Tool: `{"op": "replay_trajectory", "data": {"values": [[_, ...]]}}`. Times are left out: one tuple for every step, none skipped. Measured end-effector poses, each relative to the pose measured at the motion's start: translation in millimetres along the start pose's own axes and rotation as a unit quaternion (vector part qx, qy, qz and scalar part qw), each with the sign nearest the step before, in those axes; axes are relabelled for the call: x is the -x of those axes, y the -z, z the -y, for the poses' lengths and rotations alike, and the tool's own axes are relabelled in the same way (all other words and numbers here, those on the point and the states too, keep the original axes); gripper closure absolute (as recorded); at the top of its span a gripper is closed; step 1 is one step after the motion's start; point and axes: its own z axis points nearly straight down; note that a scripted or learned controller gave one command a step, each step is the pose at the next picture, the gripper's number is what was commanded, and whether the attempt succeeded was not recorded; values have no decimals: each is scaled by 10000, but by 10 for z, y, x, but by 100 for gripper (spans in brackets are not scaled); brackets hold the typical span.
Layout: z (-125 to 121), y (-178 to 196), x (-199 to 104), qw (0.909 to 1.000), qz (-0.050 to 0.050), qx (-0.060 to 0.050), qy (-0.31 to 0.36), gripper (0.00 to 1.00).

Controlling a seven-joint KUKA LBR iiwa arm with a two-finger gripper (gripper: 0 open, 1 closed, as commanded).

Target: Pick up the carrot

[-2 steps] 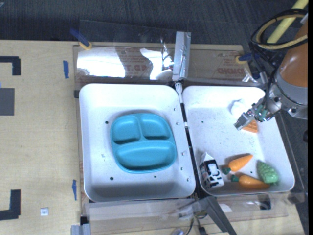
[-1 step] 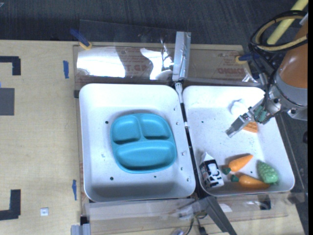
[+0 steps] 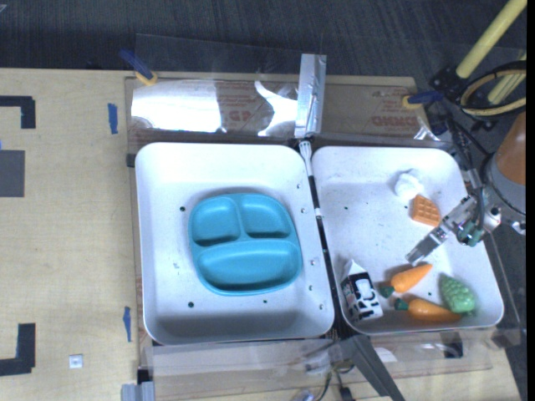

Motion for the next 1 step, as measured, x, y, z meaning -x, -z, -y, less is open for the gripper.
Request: {"op": "replay_trajectory", "data": {"values": [[64, -1313, 68, 9920, -16, -3, 1259, 0]]}}
